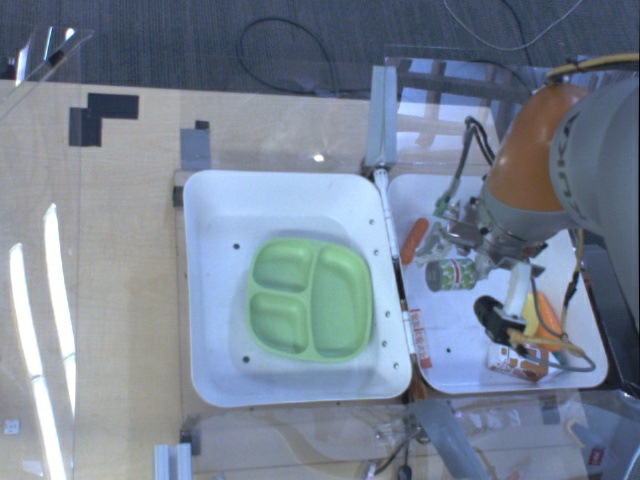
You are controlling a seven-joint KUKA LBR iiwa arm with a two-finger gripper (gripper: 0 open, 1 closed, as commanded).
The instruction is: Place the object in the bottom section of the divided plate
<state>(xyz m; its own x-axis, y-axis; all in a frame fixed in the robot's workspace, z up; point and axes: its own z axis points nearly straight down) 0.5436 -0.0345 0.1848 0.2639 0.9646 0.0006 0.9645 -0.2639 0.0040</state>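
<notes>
A light green divided plate (pixel 308 299) lies in the left white bin (pixel 210 268), with two small sections on its left and one long section on its right. My gripper (pixel 462 240) hangs over the right bin (pixel 440 363), near that bin's middle. Just below it, a small can with a green and white label (pixel 451 273) lies on its side. It is very close to the gripper, and I cannot tell whether they touch. A red-orange sausage-shaped thing (pixel 413 240) lies to the gripper's left, by the wall between the bins.
An orange carrot-like piece (pixel 546 314) and a brown and red packet (pixel 516 364) lie at the right bin's near right. The grey arm with its orange band (pixel 530 158) covers the right bin's far right part. A metal post (pixel 380 118) stands behind the bins.
</notes>
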